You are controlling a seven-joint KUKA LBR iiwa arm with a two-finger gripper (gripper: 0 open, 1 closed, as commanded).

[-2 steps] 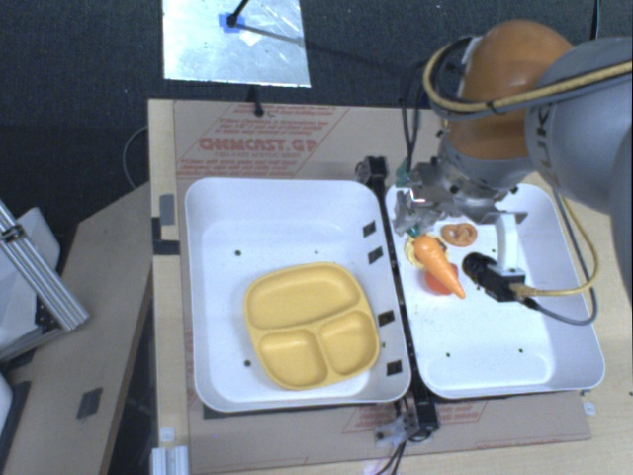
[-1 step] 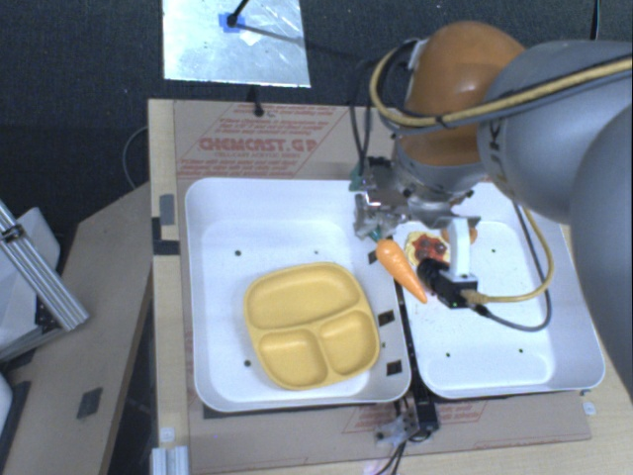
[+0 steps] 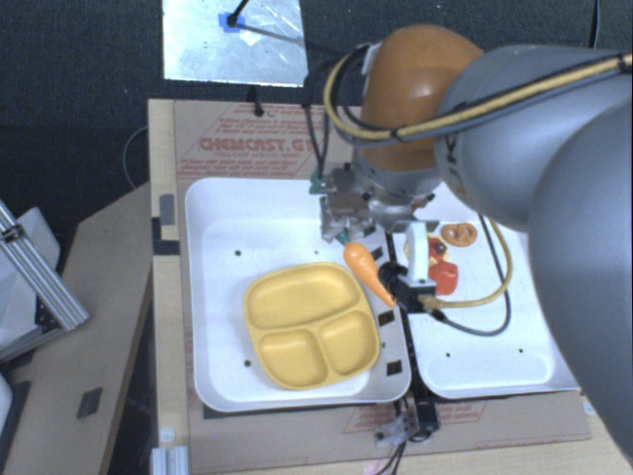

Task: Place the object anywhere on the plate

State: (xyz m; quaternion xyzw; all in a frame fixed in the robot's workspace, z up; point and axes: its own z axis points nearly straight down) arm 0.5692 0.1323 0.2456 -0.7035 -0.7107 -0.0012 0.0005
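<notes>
Two white bins sit side by side on the bench. A carrot (image 3: 368, 272) hangs from the gripper (image 3: 348, 237), its fingers closed on the top end, just beside the yellow plate's (image 3: 307, 327) right rim. Shift left over a compartment before letting go, so it cannot roll off.

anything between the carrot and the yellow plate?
Nothing visible. The carrot hangs just below the gripper, over the right rim of the plate. The pretzel and red piece sit apart in the right bin.
</notes>
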